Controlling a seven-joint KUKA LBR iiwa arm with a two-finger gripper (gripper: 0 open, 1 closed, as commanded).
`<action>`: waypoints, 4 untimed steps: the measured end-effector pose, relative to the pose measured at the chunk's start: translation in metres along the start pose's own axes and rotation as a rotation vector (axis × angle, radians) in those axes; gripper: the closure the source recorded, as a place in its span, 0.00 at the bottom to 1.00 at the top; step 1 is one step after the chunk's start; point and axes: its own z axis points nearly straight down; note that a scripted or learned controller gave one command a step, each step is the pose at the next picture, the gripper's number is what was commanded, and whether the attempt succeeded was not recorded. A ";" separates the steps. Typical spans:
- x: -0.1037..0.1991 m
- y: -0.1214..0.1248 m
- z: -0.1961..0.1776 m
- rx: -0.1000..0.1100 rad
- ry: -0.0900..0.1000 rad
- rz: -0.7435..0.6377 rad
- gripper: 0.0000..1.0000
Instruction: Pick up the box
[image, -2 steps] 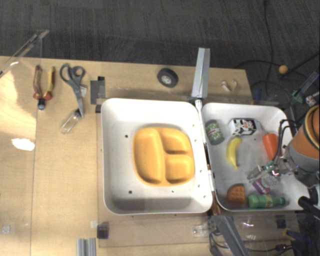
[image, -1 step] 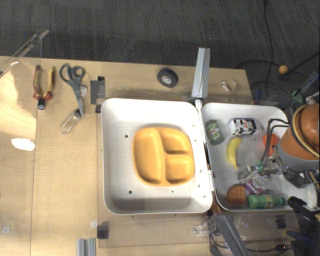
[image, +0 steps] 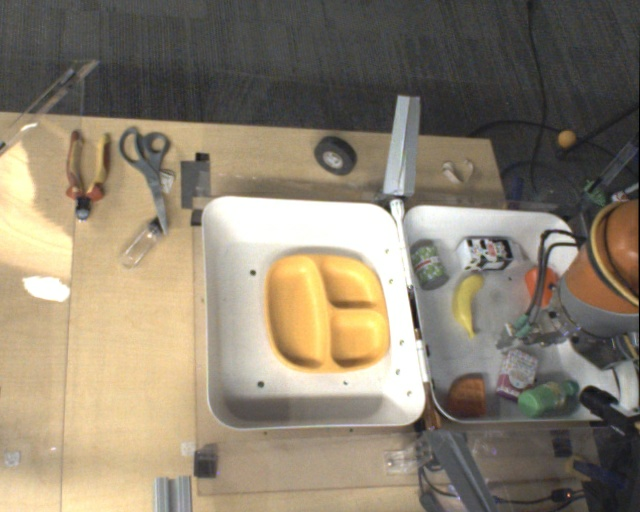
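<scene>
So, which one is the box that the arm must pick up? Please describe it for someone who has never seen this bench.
Look in the right white bin, which holds several small items. The box lies near its far wall, between the green can and the arm. It is the one item with straight edges, white with black markings, just above the banana.

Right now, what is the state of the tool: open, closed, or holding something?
Tool: cannot be told; it hangs over the right bin beside the small box, and its state is too small to read.
</scene>
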 end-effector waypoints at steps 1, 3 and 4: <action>0.000 0.000 0.000 0.000 0.000 0.000 0.00; 0.007 0.001 0.000 0.001 0.001 0.035 1.00; 0.007 0.000 0.000 0.002 0.001 0.035 0.00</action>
